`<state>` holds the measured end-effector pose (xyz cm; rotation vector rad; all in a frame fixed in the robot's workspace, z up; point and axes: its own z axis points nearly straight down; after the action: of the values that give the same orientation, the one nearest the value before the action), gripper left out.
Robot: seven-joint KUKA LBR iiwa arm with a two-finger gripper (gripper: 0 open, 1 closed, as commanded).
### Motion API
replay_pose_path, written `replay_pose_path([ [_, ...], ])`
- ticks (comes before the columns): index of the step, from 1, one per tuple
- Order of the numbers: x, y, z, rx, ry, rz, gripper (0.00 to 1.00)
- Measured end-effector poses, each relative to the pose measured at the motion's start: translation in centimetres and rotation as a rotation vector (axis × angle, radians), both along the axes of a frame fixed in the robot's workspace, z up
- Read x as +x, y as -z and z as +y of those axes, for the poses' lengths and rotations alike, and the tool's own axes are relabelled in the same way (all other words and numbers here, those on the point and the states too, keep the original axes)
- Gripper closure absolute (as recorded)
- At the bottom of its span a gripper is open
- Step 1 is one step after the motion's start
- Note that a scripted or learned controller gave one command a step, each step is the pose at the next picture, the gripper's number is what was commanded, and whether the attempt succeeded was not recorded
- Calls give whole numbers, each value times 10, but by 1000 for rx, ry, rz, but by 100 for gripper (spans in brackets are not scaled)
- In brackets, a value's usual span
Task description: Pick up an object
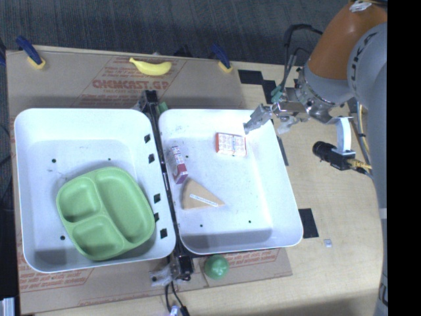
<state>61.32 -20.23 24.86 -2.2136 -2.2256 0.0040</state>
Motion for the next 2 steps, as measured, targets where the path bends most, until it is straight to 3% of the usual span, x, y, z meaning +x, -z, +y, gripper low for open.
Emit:
replay_pose_path([
  [1, 32, 158, -3, 1, -3, 1, 0],
  [2, 33, 147, -3, 0, -7, 0, 100],
])
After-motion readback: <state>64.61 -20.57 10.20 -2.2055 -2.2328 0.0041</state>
